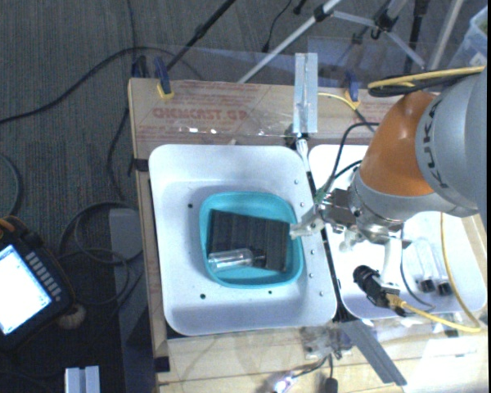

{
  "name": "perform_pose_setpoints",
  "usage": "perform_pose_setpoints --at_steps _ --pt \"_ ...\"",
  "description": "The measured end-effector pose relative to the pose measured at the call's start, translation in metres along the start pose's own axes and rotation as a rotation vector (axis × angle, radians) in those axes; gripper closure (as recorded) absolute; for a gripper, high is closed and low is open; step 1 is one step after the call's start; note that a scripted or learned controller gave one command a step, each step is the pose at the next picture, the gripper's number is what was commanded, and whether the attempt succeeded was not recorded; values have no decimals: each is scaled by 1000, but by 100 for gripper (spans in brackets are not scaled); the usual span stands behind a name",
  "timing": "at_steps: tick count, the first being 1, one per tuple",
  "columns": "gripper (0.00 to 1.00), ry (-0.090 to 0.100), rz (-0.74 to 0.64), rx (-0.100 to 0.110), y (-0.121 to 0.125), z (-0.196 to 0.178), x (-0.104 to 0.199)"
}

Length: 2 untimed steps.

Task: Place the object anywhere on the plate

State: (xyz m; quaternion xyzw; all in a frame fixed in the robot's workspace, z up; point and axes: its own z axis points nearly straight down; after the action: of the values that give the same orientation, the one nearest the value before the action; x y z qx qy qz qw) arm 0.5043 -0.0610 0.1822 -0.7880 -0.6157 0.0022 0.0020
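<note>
— What's lying around the bench?

— A teach pendant [12,289] on the floor at left, cables, and two white bins. The left bin [172,301] holds a teal plate [209,219].

— And the object?

— A clear glass piece [231,258] lies on the plate's dark mat [245,232].

— The arm?

— The arm [417,158] hangs over the bins' divider; I can't tell its grip.

"KUKA" lettering on the grey arm [454,150], faint unreadable red print on the bench board [200,113]
</note>
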Motion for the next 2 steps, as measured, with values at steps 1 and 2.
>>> perform_pose_setpoints --at_steps 1,2 --pt "0 0 0 0 0 0 0" --pt "0 0 0 0 0 0 0"
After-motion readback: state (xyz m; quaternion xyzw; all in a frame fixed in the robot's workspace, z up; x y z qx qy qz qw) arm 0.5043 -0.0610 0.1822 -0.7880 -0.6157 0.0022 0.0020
